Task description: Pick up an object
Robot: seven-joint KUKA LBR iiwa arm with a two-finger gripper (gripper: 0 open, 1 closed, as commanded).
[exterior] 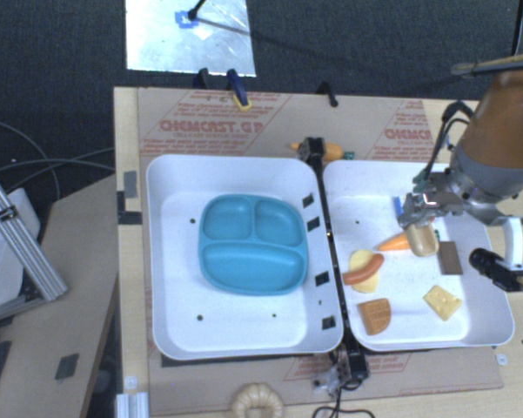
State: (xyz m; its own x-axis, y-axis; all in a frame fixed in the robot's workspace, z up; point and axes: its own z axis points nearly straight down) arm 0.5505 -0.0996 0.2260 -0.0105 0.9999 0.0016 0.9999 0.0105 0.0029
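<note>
Over the right bin [496, 320], near its upper middle, the arm [505, 138] comes in from the right and its jaws [420, 223] hang low above the white floor. How far apart the jaws stand cannot be told from this slant; the wrist body hides them. Just below them lies a tan, rounded object [423, 240], and whether the jaws touch it or merely sit above it cannot be told.

The right bin holds play food. An orange carrot [393, 244] lies just left of the tan object, touching or nearly touching it. Left of and below the carrot, a red sausage [362, 274] rests across a pale yellow round piece [363, 259]. Below the sausage, near the bin's front wall, sits a brown toast-like piece [375, 315]. To the right of that piece, well apart from it, lies a yellow cheese wedge [442, 302]. A small dark brown rectangular block [450, 258] lies just right of the tan object.

The left bin [178, 259] holds a blue divided plate [252, 243] with three compartments, set near the bin's middle. Nothing lies in the plate's compartments.

Both bins sit side by side on the desk [209, 120], over a cardboard sheet printed with red lettering.
</note>
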